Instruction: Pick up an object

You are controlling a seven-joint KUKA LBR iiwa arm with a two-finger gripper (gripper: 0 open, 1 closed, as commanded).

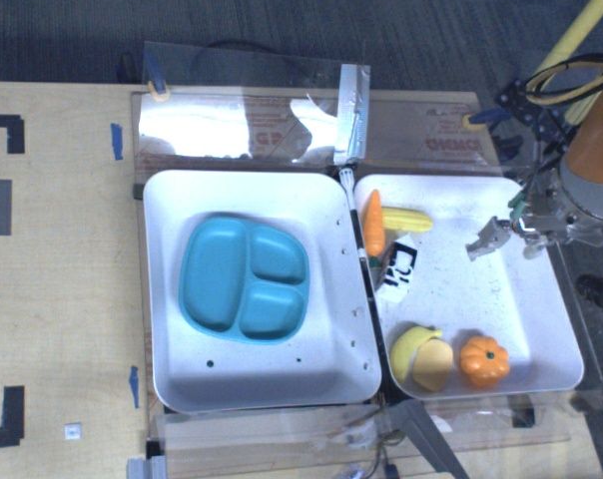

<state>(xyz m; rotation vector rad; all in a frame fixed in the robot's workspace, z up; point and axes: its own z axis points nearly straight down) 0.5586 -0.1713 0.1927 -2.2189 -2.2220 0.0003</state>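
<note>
Your gripper (504, 238) hangs over the right bin's (501, 193) far side, fingers spread and pinching nothing.

Largest first: to the gripper's left, across the divider, the left bin (172, 203) holds a blue divided plate (245, 275), well apart from your reach. Nearer you on the right bin's floor lie a yellow-green toy fruit (422, 354) and, just beside it, a small orange pumpkin (483, 359). Left of the gripper a toy carrot (373, 225) and a yellow banana (405, 220) touch at the bin wall. You risk a miss: the round toys could roll off the fingers, and the carrot hugs the wall. The black-and-white tag (398, 265) and red lettering on the cardboard (451, 133) beyond are too blurred to read.
</note>
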